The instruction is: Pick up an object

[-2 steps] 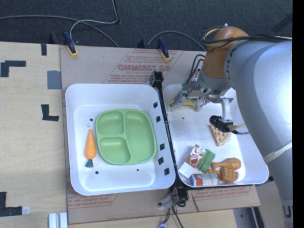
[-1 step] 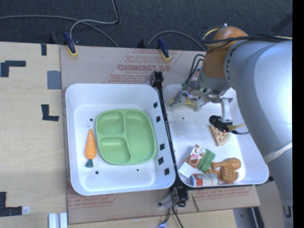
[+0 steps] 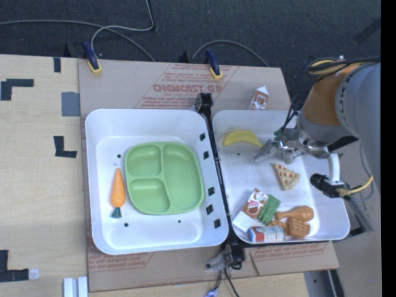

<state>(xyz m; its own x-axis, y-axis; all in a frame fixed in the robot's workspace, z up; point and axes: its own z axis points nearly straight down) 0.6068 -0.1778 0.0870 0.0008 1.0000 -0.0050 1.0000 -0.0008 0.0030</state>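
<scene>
a: any writing worth reading from the overhead camera?

b: the cardboard sheet (image 3: 179, 85) under the bins has red print near its top edge that looks like "chemcast gp", slanted. smaller lines sit under it, too small to read. the little cartons have printing too, but it is blurred.

a: where do the pickable things lie?

b: in the right bin (image 3: 337, 231) the banana (image 3: 241, 138) lies near the far left corner, just left of the claw (image 3: 267, 153). the waffle slice (image 3: 286, 176) lies just below and right of the claw, close but apart. along the near edge sit a small carton (image 3: 255, 205) with a green piece (image 3: 270, 210) against it, a second carton (image 3: 266, 234) lying flat, and a brown drumstick-shaped toy (image 3: 295, 218). another small carton (image 3: 260, 98) stands on the cardboard outside the bin, beyond its far edge.

a: and the left bin (image 3: 99, 129)?

b: a green divided plate (image 3: 164, 177) in the middle, a carrot (image 3: 117, 190) just left of it, apart from the plate.

a: the claw itself?

b: it hangs low over the right bin's bare floor, between the banana and the waffle slice, pointing left. i see metal fingertips spread a little, released, with nothing between them. whether the tips touch the bin floor i cannot tell. the grey arm (image 3: 365, 98) with its orange band (image 3: 322, 101) comes in from the right.
</scene>
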